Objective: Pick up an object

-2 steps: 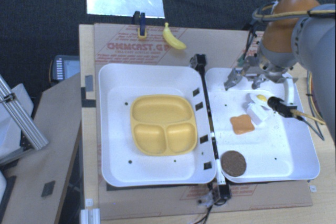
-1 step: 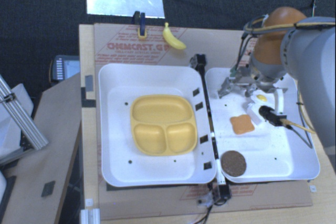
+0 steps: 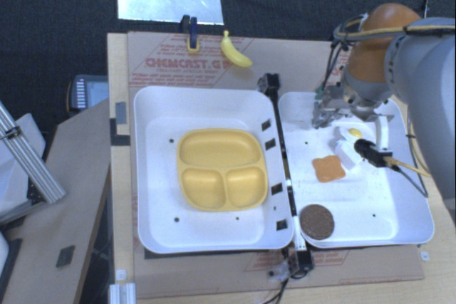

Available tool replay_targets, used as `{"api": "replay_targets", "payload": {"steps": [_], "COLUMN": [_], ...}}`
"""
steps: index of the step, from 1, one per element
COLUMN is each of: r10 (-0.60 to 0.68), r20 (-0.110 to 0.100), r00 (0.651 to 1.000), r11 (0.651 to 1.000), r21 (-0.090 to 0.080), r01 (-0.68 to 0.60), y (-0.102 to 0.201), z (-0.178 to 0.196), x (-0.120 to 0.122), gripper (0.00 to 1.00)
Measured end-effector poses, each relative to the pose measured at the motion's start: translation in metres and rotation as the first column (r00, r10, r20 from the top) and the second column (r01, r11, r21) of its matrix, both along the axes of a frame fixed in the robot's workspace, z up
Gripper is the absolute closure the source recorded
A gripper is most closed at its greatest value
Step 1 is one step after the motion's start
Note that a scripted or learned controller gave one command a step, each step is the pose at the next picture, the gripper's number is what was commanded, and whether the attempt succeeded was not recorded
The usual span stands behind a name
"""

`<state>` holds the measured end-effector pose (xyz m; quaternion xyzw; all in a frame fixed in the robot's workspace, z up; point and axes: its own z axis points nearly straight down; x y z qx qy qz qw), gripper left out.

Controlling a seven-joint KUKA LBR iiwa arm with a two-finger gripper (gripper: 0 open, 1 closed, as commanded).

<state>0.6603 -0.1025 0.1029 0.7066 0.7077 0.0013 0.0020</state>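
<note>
**Claw hangs at the back of the right bin, orange slab nearest below it**

In the camera view, the gripper (image 3: 324, 114) hangs over the 11 o'clock corner of the right bin (image 3: 410, 224), and whether the claw is open or closed cannot be told from this angle. The likeliest target, a flat orange slab (image 3: 328, 169), lies near the claw at about 6 o'clock from it, roughly square with no marked long axis. A brown disc (image 3: 317, 221) sits farther along the same line, at the bin's 7 o'clock corner. A small yellow piece (image 3: 354, 133) rests just beside the claw at 4 o'clock. The left bin (image 3: 153, 224) bears a yellow divided plate (image 3: 217, 169). A banana (image 3: 235, 52) lies outside both bins at 12 o'clock.
</note>
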Motion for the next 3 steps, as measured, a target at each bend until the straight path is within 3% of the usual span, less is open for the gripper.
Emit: {"api": "replay_targets", "payload": {"steps": [3], "r10": [0.003], "r20": [0.002], "r00": [1.000], "r11": [1.000], "r21": [0.000], "r01": [-0.003], "y": [0.005], "z": [0.140], "x": [0.000], "gripper": [1.00]}}
